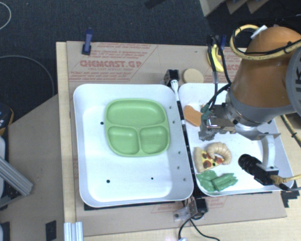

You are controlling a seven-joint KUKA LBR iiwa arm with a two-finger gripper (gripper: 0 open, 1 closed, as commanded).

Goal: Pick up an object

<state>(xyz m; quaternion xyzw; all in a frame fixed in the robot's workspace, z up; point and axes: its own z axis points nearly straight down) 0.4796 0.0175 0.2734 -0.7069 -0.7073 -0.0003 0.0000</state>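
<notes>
Closest to the lens is the arm, its orange band bulging over the right bin's far side. Below it, the hand hangs over that bin's left half. Whether it is released or clenched cannot be told, and nothing can be seen gripped in it.

Just left of the hand lies an orange piece, close to the bin's left wall; whether the two touch is unclear. Nearer the front of the bin sits a pastry, tan with red and yellow spots. A green piece lies just in front of it, by the front rim.

Across the divide, the left bin holds a pale green plate with three compartments, set toward the far end.

Both bins rest on the table, whose board carries red print. A round tan disc lies on it just beyond the right bin, and a blue clip grips its far left edge.
</notes>
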